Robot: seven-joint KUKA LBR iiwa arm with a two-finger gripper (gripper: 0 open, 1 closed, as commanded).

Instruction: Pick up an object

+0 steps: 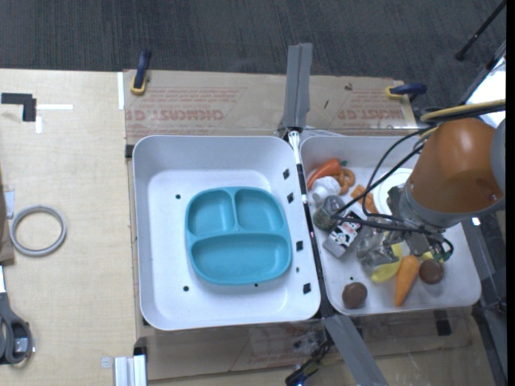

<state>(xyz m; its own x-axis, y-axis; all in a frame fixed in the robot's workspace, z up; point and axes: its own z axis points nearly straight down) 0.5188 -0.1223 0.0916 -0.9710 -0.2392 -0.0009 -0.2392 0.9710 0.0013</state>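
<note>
The right bin (451, 300) holds several small toy items. Among them are an orange carrot (406, 276), a brown ball (354, 294), a second brown ball (432, 272), a yellow piece (387, 271), a black-and-white spotted block (344, 233) and a red-orange piece (326, 170) beside a white one (324, 188). The arm's orange band (455, 167) hangs over the bin's right half. My gripper (376, 252) is low in the bin's middle, just above the yellow piece and right of the spotted block. The wrist and cables cover much of it.
The left bin (153, 183) holds a blue divided plate (239, 236). A grey tape ring (36, 230) and scissors (12, 338) lie on the bench at far left. The divider (299, 95) between the bins runs to the back.
</note>
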